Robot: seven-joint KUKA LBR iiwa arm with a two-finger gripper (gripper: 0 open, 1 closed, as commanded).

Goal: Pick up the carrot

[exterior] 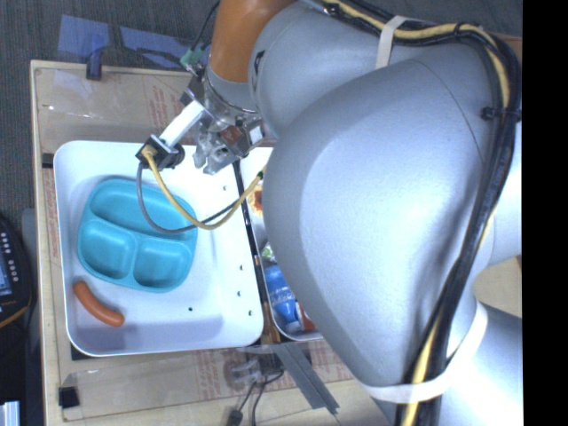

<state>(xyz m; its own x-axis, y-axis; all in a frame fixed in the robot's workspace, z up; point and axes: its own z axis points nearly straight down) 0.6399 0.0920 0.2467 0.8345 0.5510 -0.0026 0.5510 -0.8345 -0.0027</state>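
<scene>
Bright, even light falls from overhead, leaving soft glare on the arm [382, 202] and a pale sheen on the left bin [222, 264]. Shadows stay faint beneath the blue tray [133, 238]. The arm's near bulk looks soft and slightly blurred; the picture is a little grainy.

Blue tray [133, 238] w/ 3 compartments sits in the left bin [222, 264], roughly mid. Right bin [277, 327] mostly hidden, has a blue bottle [282, 295] + some orange/red stuff, can't tell what.

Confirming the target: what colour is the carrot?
Orange; the carrot shows best in the camera view.
</scene>
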